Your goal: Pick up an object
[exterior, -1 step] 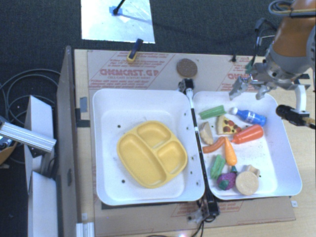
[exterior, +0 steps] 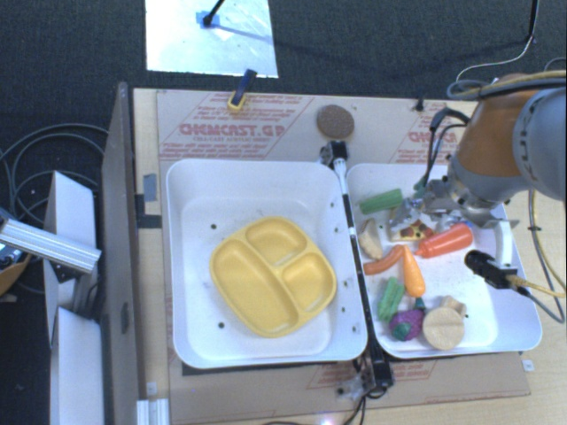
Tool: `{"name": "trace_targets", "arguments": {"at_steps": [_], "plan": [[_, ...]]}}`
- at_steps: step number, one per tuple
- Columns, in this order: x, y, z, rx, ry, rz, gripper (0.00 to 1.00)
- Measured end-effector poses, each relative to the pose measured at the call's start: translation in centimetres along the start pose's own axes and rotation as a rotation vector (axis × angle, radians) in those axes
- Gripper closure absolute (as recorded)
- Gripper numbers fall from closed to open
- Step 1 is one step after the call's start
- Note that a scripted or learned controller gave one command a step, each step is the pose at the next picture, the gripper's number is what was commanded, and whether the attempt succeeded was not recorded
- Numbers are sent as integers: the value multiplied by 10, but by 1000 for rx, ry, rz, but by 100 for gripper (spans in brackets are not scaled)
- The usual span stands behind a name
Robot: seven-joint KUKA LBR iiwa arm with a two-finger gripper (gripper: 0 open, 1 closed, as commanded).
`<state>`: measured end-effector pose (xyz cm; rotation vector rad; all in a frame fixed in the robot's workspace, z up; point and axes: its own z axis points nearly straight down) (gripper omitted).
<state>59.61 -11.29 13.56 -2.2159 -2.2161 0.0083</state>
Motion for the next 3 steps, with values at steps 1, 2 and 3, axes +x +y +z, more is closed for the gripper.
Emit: {"name": "trace_targets", "arguments": {"at_steps": [1,2,3], "plan": [[18,-59,34,-6,-1,1,0],[17,-55,21,-15,-2,-2,100],[17,-55,21,-15,-2,-2,0]]}}
